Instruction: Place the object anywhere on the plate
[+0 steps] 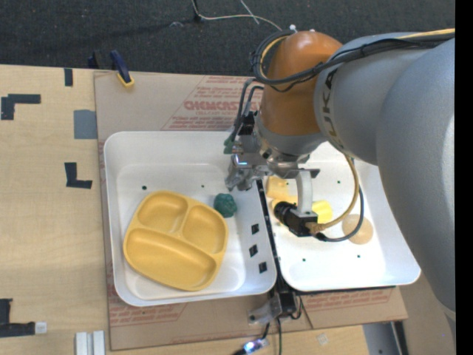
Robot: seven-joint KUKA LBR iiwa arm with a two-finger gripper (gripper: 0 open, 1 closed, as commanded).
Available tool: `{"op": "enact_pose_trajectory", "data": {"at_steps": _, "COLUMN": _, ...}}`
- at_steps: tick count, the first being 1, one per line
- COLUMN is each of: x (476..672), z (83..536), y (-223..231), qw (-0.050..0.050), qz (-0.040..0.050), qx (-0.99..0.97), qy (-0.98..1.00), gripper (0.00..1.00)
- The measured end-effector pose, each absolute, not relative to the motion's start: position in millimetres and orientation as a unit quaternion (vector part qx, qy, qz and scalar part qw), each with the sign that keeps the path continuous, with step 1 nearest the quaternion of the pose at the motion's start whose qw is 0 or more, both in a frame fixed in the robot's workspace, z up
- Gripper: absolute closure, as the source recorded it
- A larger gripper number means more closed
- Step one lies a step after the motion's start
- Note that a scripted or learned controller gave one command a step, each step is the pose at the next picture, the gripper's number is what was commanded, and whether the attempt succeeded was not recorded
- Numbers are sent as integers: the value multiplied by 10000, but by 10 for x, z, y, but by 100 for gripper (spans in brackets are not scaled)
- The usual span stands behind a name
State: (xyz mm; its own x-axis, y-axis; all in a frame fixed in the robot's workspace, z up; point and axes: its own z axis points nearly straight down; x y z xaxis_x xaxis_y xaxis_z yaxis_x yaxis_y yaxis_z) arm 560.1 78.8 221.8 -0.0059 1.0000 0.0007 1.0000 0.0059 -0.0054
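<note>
Just below and left of my end effector [240,170], whose open-or-closed state I cannot tell, the green object [225,205] lies free on the left bin [118,154] floor, touching the right rim of the yellow plate [176,239].

Plate [176,239] in the left bin [118,154], small object [226,205] just beside its right edge.
</note>
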Motion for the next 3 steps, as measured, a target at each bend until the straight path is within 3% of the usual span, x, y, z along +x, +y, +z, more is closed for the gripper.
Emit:
{"op": "enact_pose_trajectory", "data": {"at_steps": 1, "x": 5401, "z": 2142, "y": 1044, "qw": 16, "qz": 18, "qx": -7055, "qy": -7087, "gripper": 100}}
{"op": "enact_pose_trajectory", "data": {"at_steps": 2, "x": 5441, "z": 2293, "y": 958, "qw": 2, "qz": 2, "qx": -7063, "qy": -7079, "gripper": 100}}
{"op": "enact_pose_trajectory", "data": {"at_steps": 3, "x": 5438, "z": 2285, "y": 960, "qw": 8, "qz": 6, "qx": -7062, "qy": -7080, "gripper": 0}}
